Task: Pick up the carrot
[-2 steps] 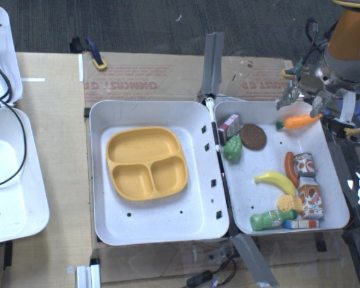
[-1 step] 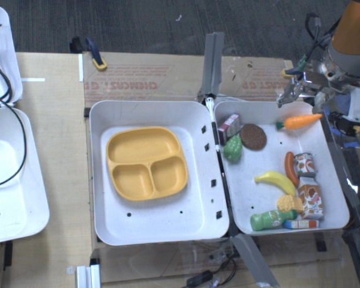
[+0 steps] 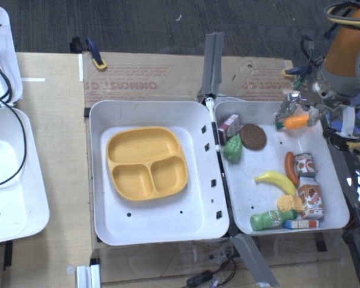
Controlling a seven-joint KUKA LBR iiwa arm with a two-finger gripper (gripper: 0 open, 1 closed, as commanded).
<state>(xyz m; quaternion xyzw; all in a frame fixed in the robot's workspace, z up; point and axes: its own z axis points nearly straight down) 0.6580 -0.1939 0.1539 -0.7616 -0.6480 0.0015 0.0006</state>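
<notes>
Orange carrot [image 3: 297, 122] is sitting up at the far right corner of the right bin [image 3: 339, 179], and my end effector [image 3: 291, 114] is right on top of it, touching or as good as touching its left end. Honestly can't tell from this angle whether I'm open, closed or actually pinching the thing, the metal bits just blur into the carrot's green tip, so I'm not claiming a grip. To do this well I'd say get centred over the fat orange body rather than the tip, since a tapered toy like that probably squirts out if you squeeze near the end. Also that corner is tight, bin wall close by, so I'd come straight down and lift straight up, no sideways dragging. Nothing else crowds it: the brown cookie [image 3: 252, 137] and the green veg [image 3: 232, 149] are off to the left, and the sausage [image 3: 291, 167], cans [image 3: 307, 188] and banana [image 3: 276, 182] are nearer the front. Left bin [image 3: 102, 161] just has the yellow divided plate [image 3: 147, 162], not relevant for now
</notes>
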